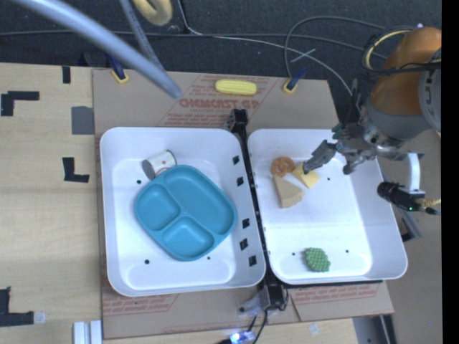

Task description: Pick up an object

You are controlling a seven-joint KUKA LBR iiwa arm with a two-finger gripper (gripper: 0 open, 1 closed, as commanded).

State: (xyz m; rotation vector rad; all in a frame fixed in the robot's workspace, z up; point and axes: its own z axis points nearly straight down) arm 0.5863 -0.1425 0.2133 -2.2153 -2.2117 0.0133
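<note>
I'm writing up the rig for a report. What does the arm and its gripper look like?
The arm is grey with a rounded orange band above the wrist. Black cables loop around that band. The gripper is dark grey, with slim fingers on a metallic grey wrist block.

A wooden bench (43, 213) carries a cardboard sheet (208, 102); two white bins (115, 213) sit on it; a yellow corn cob (235, 87) lies far.

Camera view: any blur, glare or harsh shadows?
Camera view: light is even and shadows soft; the white bins look bright but not blown out; a grey bar across the top left is blurred; the tool looks slightly soft.
</note>
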